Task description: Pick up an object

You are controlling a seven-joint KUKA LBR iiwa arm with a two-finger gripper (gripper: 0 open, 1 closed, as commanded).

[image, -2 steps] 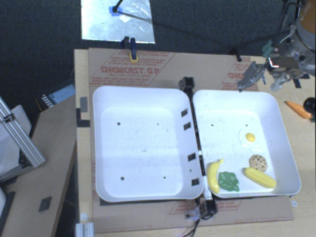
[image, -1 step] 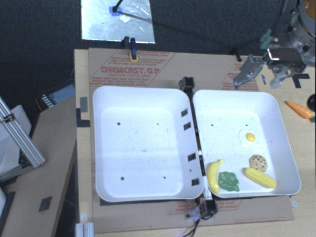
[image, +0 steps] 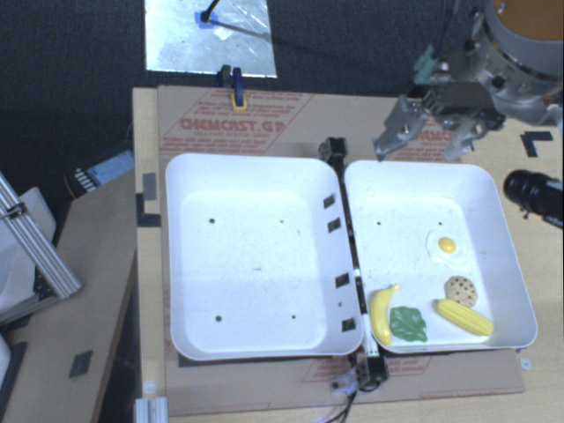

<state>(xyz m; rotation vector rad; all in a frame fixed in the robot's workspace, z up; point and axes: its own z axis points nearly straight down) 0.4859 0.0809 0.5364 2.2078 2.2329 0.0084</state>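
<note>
A grey KUKA arm [image: 520, 33] with an orange band reaches in from the right, its two-finger gripper [image: 421, 144] poised over the far rim of the right bin [image: 493, 192], the two fingers [image: 394, 135] spread wide apart with nothing between them. The toy foods cluster at the near end of that bin, well apart from the open fingers: a fried egg [image: 445, 246] lies farthest forward toward the gripper, a cookie [image: 460, 290] sits just beside it on the near side, and an ear of corn [image: 464, 317] lies slanted by the near right corner. To their left, a banana [image: 382, 314] lies next to the divider, with a green leafy piece [image: 408, 323] touching its right side. The left bin [image: 185, 236] sits alongside, joined to its neighbour by a dark strip of clips [image: 342, 245]. Both bins rest on a brown board [image: 264, 117] printed in red mirrored lettering that appears to read "CHEMCAST GP", with the same print partly hidden under the gripper. A yellow-and-blue clamp [image: 236, 89] grips the far edge of the board, and a shiny metal sheet [image: 210, 23] lies on the dark floor beyond it.
</note>
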